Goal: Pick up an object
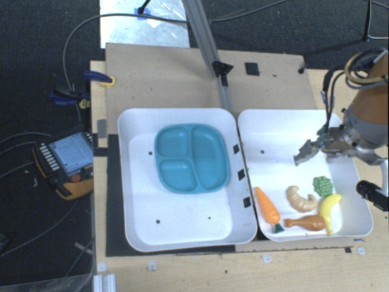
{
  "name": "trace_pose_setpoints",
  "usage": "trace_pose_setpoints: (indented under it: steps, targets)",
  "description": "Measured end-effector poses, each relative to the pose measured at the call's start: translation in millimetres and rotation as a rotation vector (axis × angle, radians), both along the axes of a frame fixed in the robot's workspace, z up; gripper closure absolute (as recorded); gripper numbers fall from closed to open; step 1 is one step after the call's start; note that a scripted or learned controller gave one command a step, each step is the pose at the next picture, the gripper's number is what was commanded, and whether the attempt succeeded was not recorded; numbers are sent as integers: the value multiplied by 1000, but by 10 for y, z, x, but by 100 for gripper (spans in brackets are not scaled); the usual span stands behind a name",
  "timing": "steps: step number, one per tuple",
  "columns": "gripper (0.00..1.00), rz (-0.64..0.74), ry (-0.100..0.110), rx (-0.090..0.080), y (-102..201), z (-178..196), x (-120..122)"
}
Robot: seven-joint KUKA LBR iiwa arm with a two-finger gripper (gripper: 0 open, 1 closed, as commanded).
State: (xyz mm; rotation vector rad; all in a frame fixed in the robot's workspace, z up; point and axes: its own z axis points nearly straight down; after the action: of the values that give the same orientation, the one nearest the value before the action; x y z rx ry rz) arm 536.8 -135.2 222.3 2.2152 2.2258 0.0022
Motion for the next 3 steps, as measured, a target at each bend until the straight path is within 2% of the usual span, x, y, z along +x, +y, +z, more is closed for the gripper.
trace_pose_setpoints:
  steps: [1,2,3]
  targets:
    - [0,-4,4,0,-16,-419,-16]
    - [0,-4,6,1,25,-1018,-87]
    - [0,-4,-2,0,22,-1356,-65]
